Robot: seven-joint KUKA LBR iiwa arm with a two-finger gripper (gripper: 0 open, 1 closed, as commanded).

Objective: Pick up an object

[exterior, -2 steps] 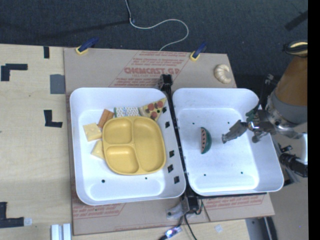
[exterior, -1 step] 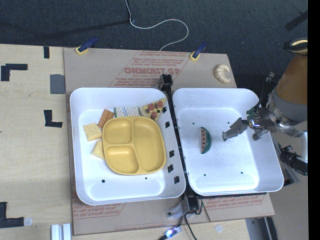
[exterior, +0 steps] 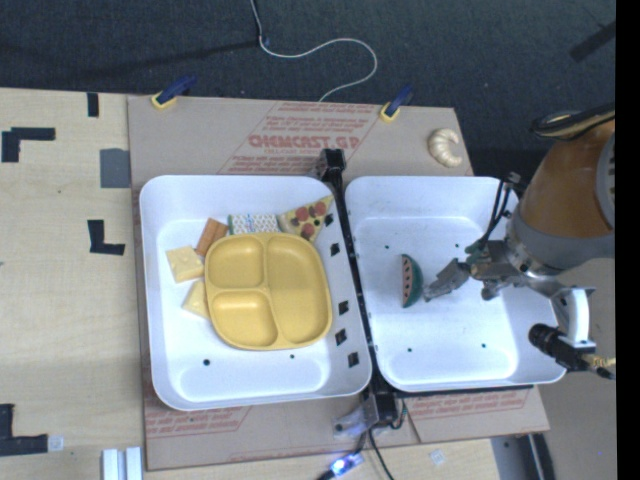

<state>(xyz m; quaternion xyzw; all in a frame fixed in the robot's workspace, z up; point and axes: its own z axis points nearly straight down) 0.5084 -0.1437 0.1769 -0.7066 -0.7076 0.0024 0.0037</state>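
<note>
cardboard is covering the table [exterior: 60,298] under 2 bins. hand [exterior: 437,286] is sitting just beside the watermelon slice [exterior: 408,280], its opening unclear; it is risking nudging the slice away.

Two white bins [exterior: 170,268] are seen side by side: one yellow divided plate [exterior: 268,290] and several flat food pieces [exterior: 185,264] in the left, one watermelon slice [exterior: 408,280] in the right

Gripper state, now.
Gripper: cannot be told; it sits in the right bin just beside the watermelon slice, with nothing visibly held.
</note>
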